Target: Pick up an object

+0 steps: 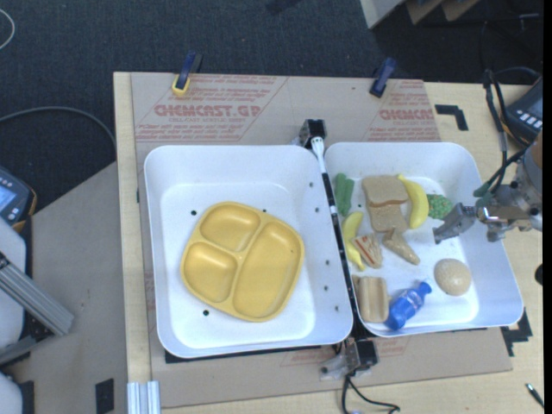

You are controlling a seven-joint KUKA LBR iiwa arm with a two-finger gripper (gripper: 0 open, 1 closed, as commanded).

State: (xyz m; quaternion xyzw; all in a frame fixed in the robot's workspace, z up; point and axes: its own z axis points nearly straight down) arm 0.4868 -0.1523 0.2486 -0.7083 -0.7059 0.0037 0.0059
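Gripper [450,228] hung over the right bin [492,304], fingers' state impossible to tell, nothing seen in them. Broccoli [438,204] lay just beside it, bun [452,277] below, banana [417,201], bread [385,202] and bottle [406,305] leftward. Yellow tray [242,260] sat in the left bin [164,231].

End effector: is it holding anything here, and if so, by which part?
Nothing is held. The end effector hangs over the right bin, between the broccoli and the bun, with no item between its fingers.

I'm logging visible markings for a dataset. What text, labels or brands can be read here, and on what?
"CHEMCAST GP": red print, repeated and upside down, on the brown paper-covered bench board; partly blurred, smaller lines under it unreadable.
Blue plastic bottle: any label is too small to read.
Yellow divided plastic plate: no text.
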